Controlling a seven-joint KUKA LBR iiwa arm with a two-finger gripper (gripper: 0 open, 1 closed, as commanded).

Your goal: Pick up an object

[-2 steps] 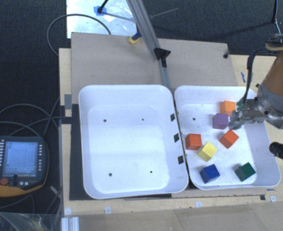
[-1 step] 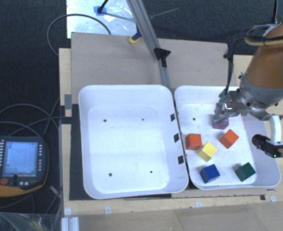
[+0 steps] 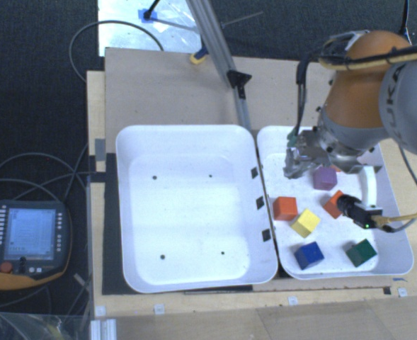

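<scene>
Altogether six blocks (image 3: 307,222) in right bin (image 3: 399,261), one hand (image 3: 294,163) above

Dark carpet floor (image 3: 31,83); pale wooden bench (image 3: 166,83); teach pendant (image 3: 25,243) lying left, cables (image 3: 88,34) looped nearby; bright reflective sheet (image 3: 134,6) above

Two white bins (image 3: 187,137), six coloured blocks (image 3: 285,208)

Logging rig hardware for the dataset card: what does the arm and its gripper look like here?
Grey arm with a rounded orange band above the wrist and dark lettering on the grey link. Black cables loop along it. The gripper is a grey metal assembly.
</scene>
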